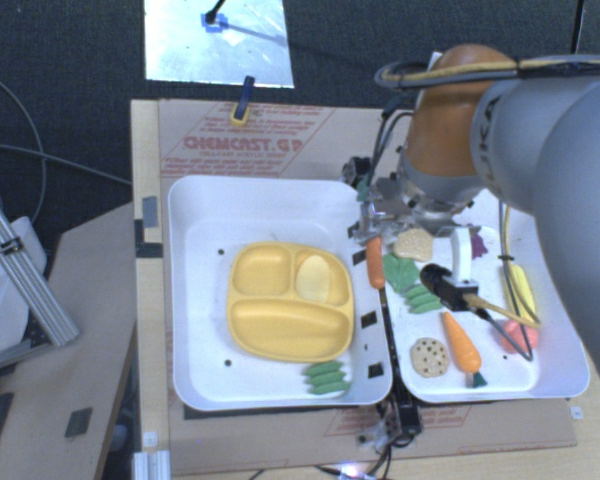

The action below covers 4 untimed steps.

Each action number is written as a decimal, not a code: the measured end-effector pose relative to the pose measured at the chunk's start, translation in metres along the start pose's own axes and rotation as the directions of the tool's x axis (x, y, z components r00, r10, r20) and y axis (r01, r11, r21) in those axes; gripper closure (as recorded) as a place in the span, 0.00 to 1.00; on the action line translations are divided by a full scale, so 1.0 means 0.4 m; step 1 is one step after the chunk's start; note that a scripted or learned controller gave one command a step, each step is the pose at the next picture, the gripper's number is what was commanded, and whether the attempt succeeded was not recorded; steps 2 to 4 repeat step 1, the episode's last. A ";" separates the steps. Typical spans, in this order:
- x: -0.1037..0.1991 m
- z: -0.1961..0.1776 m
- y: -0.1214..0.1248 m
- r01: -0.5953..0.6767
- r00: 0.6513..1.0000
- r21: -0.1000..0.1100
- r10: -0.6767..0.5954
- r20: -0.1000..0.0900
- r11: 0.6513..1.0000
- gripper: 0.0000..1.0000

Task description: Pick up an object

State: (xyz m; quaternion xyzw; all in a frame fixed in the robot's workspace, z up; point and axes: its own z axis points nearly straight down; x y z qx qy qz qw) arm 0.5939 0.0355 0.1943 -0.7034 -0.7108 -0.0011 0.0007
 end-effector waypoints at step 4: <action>0.040 -0.262 -0.117 -0.003 1.000 -0.008 0.003 0.000 1.000 1.00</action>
